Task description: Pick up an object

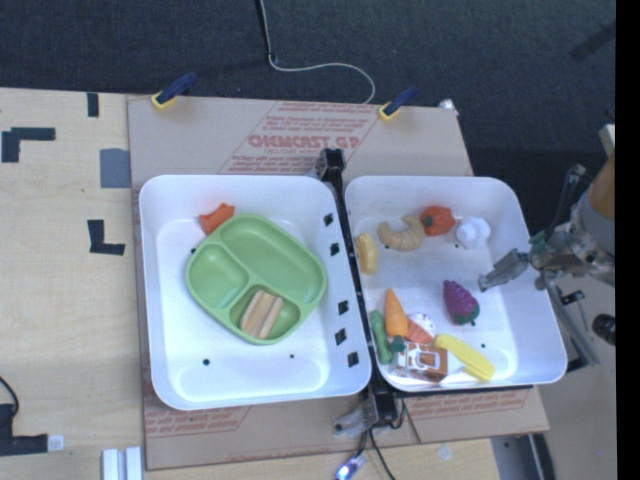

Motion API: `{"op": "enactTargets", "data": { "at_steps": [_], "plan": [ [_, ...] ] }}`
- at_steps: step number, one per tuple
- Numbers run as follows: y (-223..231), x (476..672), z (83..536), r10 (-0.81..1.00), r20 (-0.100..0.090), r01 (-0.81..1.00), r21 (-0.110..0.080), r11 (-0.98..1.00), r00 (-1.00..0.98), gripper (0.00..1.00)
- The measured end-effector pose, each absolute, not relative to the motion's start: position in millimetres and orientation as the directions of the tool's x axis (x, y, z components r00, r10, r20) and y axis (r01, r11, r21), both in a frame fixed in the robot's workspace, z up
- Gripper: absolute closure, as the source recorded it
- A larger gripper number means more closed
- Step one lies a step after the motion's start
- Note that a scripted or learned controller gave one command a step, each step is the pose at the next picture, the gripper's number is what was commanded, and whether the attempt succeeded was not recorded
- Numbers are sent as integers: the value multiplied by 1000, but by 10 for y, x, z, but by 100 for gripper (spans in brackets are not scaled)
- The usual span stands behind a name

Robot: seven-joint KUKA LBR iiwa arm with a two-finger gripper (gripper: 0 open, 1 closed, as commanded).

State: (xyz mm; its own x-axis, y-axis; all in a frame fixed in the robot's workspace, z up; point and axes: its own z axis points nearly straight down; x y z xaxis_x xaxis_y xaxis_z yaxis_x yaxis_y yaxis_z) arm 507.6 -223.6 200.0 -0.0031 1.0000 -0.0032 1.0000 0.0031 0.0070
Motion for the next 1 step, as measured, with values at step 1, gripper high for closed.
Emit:
{"op": "enactTargets", "data": {
  "at_steps": [1],
  "plan": [
    [-1826,4802,1030,1000,6,1000,-13,2,-2,0]
  ]
}}
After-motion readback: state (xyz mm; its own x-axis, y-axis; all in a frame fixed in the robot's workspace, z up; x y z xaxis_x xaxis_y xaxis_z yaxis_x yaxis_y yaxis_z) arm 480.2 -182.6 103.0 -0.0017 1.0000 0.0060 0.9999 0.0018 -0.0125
